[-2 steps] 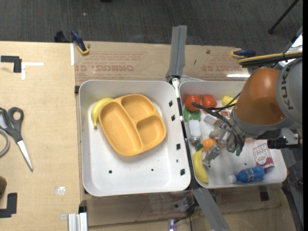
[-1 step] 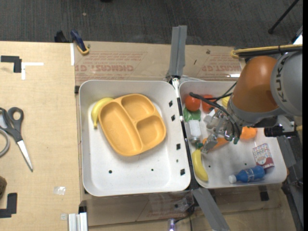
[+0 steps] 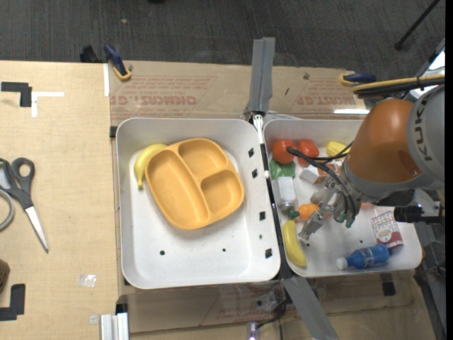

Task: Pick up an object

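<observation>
Two shallow white bins sit side by side on the table. The left bin (image 3: pixel 141 261) carries a yellow divided plate (image 3: pixel 195 183) with three compartments, lying at a slant, and a yellow banana (image 3: pixel 144 160) tucked against the plate's upper left edge, touching it.

The right bin (image 3: pixel 403 261) is crowded. Near its top left lie two red-orange tomatoes (image 3: pixel 296 149) just beside each other, with a green piece (image 3: pixel 282 170) below them and a small yellow thing (image 3: pixel 335 148) to their right. A white bottle (image 3: pixel 286 190) lies along the left wall below the green piece. A second banana (image 3: pixel 293 244) rests against the lower left wall, its length running down the bin. A small orange thing (image 3: pixel 308 209) sits just above that banana. Along the bottom wall lies a blue bottle (image 3: pixel 366 256) on its side, and a white packet with red print (image 3: pixel 386 227) lies just above and to its right.

The arm (image 3: pixel 386 151) reaches in from the right over the right bin, its orange band hiding part of the bin's middle. The jaws (image 3: pixel 322 214) hang low over the bin's left half, just beside the orange thing and above the second banana. Cables and metal parts clutter that spot, so I cannot tell whether the jaws are spread or closed, nor whether anything sits between them.

On the table left of the bins lies a pair of scissors (image 3: pixel 27 197).
</observation>
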Tool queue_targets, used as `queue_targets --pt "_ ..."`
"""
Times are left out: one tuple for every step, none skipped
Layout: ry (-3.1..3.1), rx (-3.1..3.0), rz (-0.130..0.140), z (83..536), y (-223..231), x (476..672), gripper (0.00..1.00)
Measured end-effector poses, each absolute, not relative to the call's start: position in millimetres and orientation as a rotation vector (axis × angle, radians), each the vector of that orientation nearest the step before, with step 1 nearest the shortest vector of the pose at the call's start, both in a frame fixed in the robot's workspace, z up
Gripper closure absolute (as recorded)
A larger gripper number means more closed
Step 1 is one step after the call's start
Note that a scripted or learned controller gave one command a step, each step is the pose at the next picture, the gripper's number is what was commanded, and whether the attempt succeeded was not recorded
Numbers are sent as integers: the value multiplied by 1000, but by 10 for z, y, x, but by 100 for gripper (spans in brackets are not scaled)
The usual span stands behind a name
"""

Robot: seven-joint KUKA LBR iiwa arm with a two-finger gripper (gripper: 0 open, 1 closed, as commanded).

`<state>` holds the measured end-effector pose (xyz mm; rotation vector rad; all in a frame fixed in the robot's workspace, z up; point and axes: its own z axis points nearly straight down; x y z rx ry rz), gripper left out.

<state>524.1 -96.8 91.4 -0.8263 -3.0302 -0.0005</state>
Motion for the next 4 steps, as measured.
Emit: queue_targets --pt "-2950 -1085 0 919 -936 5380 0" --pt "-2953 -1082 1 1008 -939 5383 100" --pt "-3006 -921 1 2551 -186 5476 100" --pt "-3029 -833 2 2391 102 5049 100"
